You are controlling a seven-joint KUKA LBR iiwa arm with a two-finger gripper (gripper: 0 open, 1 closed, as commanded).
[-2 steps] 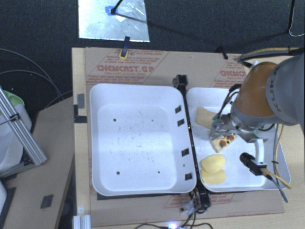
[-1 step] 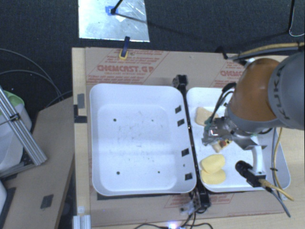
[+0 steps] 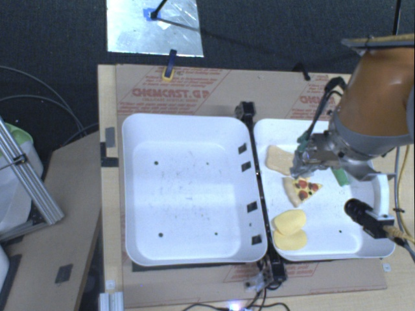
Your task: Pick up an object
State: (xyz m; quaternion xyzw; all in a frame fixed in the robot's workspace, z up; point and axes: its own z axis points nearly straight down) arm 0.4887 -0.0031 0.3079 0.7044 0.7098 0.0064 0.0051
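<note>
Yellow plastic-looking toy food is what we are seeing in the right bin (image 3: 373, 248), at the centre right of the frame: a pale wedge (image 3: 279, 159) near the divider, a pizza slice (image 3: 302, 190) with red dots on it, and two rounded yellow pieces (image 3: 289, 230) stacked toward the lower edge. A green item (image 3: 341, 175) is peeking out beside the arm, too hidden for us to name.

We are finding the pincer (image 3: 303, 165) low over the bin, between the pale wedge and the pizza slice. The slice is lying just below it in the frame, its point aiming down and left, its broad crust end nearest the tool. The wedge is sitting just to the left, seemingly touching or nearly so. We cannot tell how the pincer is set, since the arm's body is covering it, and we are seeing nothing clearly held.

We are judging that the coming move hinges on a small shift down-frame to centre on the slice, which looks flat, thin and hard to catch.

The left bin (image 3: 188, 128) is smooth white plastic on a cardboard-covered counter (image 3: 214, 86).
</note>
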